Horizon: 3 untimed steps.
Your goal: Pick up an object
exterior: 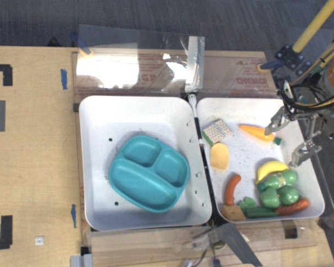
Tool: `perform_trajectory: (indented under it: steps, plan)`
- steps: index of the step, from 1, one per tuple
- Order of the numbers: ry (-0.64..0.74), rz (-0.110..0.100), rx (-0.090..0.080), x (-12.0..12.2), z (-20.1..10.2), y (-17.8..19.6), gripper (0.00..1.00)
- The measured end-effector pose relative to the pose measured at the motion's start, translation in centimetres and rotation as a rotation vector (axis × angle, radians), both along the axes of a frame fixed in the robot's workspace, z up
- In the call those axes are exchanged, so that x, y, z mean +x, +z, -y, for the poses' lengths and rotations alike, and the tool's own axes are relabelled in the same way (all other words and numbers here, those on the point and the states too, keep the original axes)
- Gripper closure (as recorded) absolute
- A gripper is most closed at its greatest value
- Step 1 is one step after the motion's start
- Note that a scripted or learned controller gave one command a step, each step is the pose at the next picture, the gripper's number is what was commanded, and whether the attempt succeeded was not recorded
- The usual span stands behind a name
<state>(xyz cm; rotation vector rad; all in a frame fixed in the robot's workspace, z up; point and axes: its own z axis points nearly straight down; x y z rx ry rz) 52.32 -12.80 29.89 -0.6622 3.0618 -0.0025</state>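
The right bin (250, 107) holds several toy foods. An orange carrot (255, 132) lies near its back, with a small checkered piece (216, 130) and a yellow lump (219, 156) to the left. A red sausage (231, 188), a yellow banana (271, 169), a green bunch (279, 188) and a red pepper (293, 207) lie at the front. My gripper (285, 143) hovers over the bin's right side, just right of the carrot and above the banana. It is open, with nothing between its fingers (275, 123).
A teal divided plate (149, 172) lies in the left bin (100, 127). A clear plastic sheet (136, 65) stands behind the bins. Cables and a yellow rod (317, 21) hang at the upper right. Wooden bench (28, 149) extends left.
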Motion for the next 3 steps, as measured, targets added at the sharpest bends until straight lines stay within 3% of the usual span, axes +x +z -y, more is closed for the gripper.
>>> perform_trajectory:
  steps: [1, 2, 3]
  plan:
    - [0.123, -0.016, 0.006, 4.9, 3.8, -15.4, 0.0]
    - [0.164, 0.019, -0.008, 13.5, -0.3, -20.0, 0.0]
    - [0.091, 0.011, -0.002, 12.6, 1.0, -20.6, 0.0]
